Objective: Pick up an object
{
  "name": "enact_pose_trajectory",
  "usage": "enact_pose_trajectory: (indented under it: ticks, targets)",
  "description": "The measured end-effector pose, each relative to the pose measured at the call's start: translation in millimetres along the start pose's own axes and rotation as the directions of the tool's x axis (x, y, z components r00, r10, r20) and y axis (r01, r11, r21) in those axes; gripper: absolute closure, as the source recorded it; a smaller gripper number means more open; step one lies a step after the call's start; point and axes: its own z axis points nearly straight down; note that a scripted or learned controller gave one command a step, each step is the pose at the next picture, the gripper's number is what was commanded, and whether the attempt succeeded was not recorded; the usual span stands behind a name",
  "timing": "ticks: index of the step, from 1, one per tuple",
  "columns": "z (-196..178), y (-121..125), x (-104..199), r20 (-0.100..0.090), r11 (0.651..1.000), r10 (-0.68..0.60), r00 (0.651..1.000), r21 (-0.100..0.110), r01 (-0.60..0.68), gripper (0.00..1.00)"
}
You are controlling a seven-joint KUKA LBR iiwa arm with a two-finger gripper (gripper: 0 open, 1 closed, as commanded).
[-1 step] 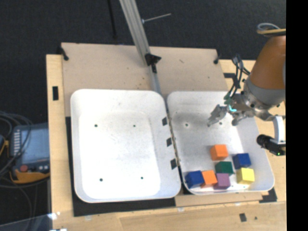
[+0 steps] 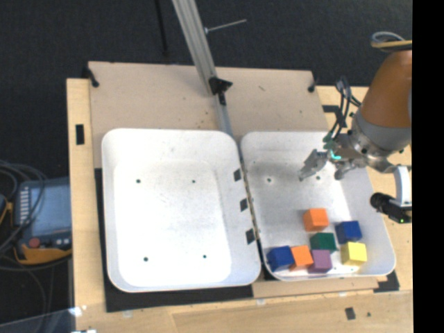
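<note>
Partly cut off: arm point(image 2: 388, 96). Gripper point(image 2: 325, 166) hung over right bin point(image 2: 277, 158), fingers spread, nothing between them. Below it lay orange block point(image 2: 316, 218), green block point(image 2: 322, 241), blue block point(image 2: 348, 229), yellow block point(image 2: 355, 252).

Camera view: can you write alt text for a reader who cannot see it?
A grey and orange arm reaches in from the right, its end effector above the upper part of the right bin. Seven small blocks cluster at that bin's near right corner, the orange block nearest the end effector. The left bin sits alongside.

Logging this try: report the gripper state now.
Gripper: open, holding nothing, above the right bin, away from the blocks.
</note>
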Motion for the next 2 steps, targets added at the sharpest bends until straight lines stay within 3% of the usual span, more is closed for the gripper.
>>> enact_pose_trajectory:
  ticks: [2]
  targets:
    - [86.4, -3.7, 0.5, 0.003, 1.0, 0.006, 1.0, 0.005, -0.006, 0.0]
